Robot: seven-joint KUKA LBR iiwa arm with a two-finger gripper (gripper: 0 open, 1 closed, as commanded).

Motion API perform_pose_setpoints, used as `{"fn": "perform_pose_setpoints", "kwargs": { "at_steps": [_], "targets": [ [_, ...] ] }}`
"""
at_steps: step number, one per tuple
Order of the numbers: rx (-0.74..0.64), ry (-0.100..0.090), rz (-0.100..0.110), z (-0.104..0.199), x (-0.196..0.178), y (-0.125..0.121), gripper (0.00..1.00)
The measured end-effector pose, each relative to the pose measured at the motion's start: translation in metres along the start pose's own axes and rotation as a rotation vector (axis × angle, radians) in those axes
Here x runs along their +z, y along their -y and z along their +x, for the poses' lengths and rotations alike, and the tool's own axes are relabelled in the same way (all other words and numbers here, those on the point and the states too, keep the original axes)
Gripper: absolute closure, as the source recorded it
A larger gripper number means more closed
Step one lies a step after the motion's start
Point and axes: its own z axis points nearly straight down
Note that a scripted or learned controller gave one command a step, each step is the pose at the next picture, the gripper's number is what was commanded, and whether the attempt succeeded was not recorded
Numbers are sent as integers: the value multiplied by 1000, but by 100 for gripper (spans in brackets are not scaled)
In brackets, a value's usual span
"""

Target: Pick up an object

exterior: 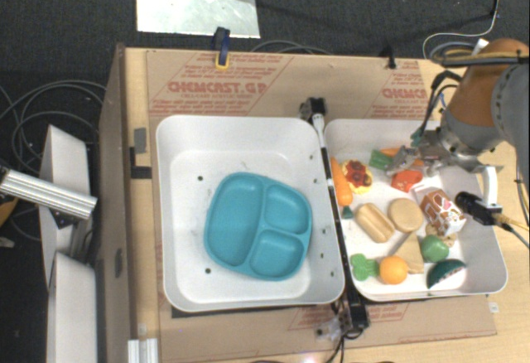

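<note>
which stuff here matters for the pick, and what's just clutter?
Job:
claw
toy foods in right bin: hot dog bun, orange, red tomato, carrot

Lying about:
blue divided plate in left bin
cardboard sheet
cables

Two bins sit side by side on the surface (248, 75). The left bin (178, 187) holds a divided tray (257, 225). The right bin (489, 258) holds toy foods (397, 225), with the claw (422, 154) over its far edge.
</note>
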Motion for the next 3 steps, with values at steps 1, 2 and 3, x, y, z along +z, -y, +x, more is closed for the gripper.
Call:
{"fn": "perform_pose_setpoints", "kwargs": {
  "at_steps": [1, 2, 3],
  "targets": [
    [-7, -2, 0, 28, 1, 11, 0],
    [-8, -1, -6, 27, -11, 9, 100],
    [-10, 0, -16, 62, -163, 26, 100]
  ]
}}
